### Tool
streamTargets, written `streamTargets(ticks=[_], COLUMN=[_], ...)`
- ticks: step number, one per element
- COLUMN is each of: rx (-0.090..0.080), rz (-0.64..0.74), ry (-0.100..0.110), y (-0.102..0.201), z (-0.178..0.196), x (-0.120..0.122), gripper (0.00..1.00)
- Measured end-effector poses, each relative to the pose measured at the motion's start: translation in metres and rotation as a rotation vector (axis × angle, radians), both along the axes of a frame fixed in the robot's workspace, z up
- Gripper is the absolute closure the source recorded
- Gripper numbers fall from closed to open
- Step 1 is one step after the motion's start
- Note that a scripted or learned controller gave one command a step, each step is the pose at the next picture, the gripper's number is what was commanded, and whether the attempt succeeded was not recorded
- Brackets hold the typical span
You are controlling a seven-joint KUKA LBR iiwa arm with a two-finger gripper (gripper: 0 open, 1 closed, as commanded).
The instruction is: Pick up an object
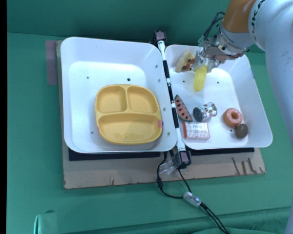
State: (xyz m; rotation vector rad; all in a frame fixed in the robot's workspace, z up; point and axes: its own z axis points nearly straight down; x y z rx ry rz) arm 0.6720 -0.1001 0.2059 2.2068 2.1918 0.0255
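My gripper hangs over the far part of the right bin. A yellow corn cob points down from it, its top end caught between the fingers. Just left of the gripper lies a yellow and red food toy. Nearer the front of the same bin are a watermelon slice, a small can on its side, a glazed donut, a brown ball and a flat red and white box.
The left bin holds a yellow divided plate. A black and white bar runs along the seam between the bins. Cables trail off the bench's front edge.
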Motion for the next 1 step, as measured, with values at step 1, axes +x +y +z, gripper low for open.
streamTargets(ticks=[1], rx=[0.010], rz=[0.004], ry=[0.019], y=[0.0855], z=[0.0804], x=[-0.0162], gripper=[1.00])
